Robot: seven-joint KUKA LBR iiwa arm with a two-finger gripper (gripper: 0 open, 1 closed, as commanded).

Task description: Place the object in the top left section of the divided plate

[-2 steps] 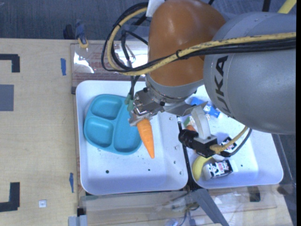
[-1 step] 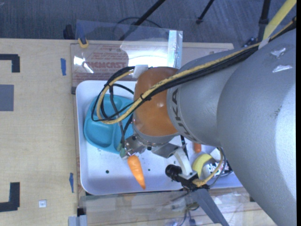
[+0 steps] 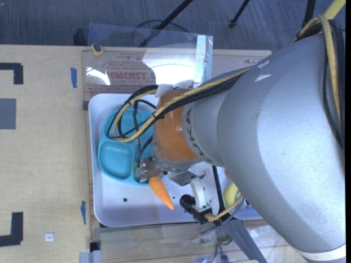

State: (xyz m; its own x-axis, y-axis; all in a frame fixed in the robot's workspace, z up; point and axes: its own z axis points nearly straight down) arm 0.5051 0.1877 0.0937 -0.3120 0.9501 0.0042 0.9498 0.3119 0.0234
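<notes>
Looming largest and closest to the lens, the grey arm (image 3: 274,125) fills the right half of the frame, and we see its orange band (image 3: 173,127) near the centre, with black and yellow cables (image 3: 137,122) looping off it to the left. Below the band the wrist housing hides most of the claw (image 3: 156,174); we cannot tell whether it is spread, pressed together or pinching anything.

On writing: a clear plastic sheet (image 3: 148,59) at the upper middle carries red print that seems to begin "MCAST", but glare washes out the rest and we cannot read it with confidence. Blue tape marks (image 3: 73,76) sit on the wooden counter (image 3: 44,147) at the left.

A white bin (image 3: 109,207) lies under the arm. Inside it, the turquoise divided plate (image 3: 118,158) shows at centre left; its right part is covered by the arm and cables, so we cannot make out all of its sections. The orange carrot (image 3: 161,192) lies on the bin floor just beside the plate's lower right edge, outside the plate. Its long axis runs diagonally, the thick end toward the upper left near the wrist and the tapered tip pointing to the lower right. Something yellow (image 3: 232,193) peeks out at the lower right, mostly hidden by the arm.
</notes>
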